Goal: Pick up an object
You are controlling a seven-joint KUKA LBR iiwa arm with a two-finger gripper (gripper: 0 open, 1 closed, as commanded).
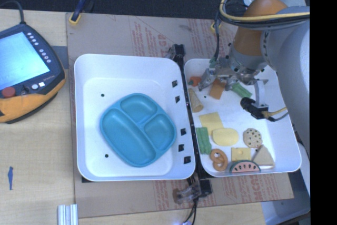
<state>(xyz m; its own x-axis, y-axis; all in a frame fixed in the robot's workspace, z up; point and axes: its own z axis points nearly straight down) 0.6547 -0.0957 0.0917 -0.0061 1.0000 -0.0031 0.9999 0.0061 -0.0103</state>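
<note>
end effector (217, 83) low in right bin (284, 160), fingers closed on brown block (216, 91)

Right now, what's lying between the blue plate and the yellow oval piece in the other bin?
In the camera view, between the blue plate and the yellow oval piece lie the bins' adjoining walls and a green strip.

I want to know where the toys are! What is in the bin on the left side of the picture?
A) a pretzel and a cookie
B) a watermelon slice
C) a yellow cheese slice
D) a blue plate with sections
D: the blue plate with sections lies alone in the left bin, while the toy foods sit in the right bin.
</note>
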